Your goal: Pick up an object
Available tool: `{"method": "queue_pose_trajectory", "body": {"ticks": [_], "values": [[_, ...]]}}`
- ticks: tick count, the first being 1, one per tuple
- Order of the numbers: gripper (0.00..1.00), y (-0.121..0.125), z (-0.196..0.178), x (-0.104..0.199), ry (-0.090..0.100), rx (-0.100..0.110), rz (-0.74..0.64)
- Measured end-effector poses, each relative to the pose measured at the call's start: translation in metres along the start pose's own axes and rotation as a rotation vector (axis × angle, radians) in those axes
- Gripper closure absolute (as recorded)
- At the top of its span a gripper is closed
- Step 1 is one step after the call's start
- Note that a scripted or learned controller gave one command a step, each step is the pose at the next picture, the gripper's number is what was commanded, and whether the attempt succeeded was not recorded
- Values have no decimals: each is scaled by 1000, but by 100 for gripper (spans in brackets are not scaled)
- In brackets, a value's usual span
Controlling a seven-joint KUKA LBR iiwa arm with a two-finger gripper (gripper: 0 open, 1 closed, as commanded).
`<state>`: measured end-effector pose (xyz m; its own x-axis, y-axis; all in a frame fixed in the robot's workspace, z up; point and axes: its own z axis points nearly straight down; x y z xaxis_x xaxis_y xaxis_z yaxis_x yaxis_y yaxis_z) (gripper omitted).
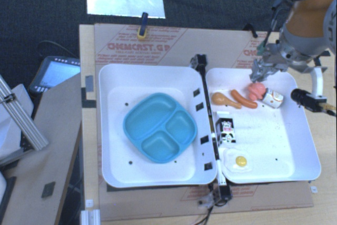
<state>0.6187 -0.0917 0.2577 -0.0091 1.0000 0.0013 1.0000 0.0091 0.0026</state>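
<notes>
Two shallow white bins side by side on the bench, split by a black hinged divider [207, 113]. Left bin [113, 81]: one blue three-compartment plate [159, 127], lying flat near the middle, turned at a slant to the bin walls.

Right bin [300, 150]: several small toy foods. Along the far part, left to right — an orange-yellow pear-like piece [220, 98], an orange sausage [244, 99] lying aslant just beside it, a pink lumpy piece [257, 90], then a small white carton-like item [273, 98] tipped on its side. Sausage's right end near or touching the pink piece; cannot tell which. Nearer the divider, mid-bin, a small black-and-white patterned box [227, 131]. Near front-left corner of the same bin, a fried egg [238, 161], yolk up.

Gripper [259, 77] at the far edge of the right bin, directly over the pink piece, arm coming in from upper right with orange band above the wrist. Fingertips low, close to the top of the pink piece — contact not resolvable. Finger spacing: cannot tell at this angle and blur. Nothing seen clamped between them.

Elsewhere: yellow-handled tool [142, 28] on the cardboard sheet behind the left bin; tablet-like screen [54, 75] off the bench to the left.
</notes>
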Motion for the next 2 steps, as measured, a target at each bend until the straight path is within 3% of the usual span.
{"method": "queue_pose_trajectory", "body": {"ticks": [2], "values": [[100, -3, 10, 114, 1, 1, -2]]}}
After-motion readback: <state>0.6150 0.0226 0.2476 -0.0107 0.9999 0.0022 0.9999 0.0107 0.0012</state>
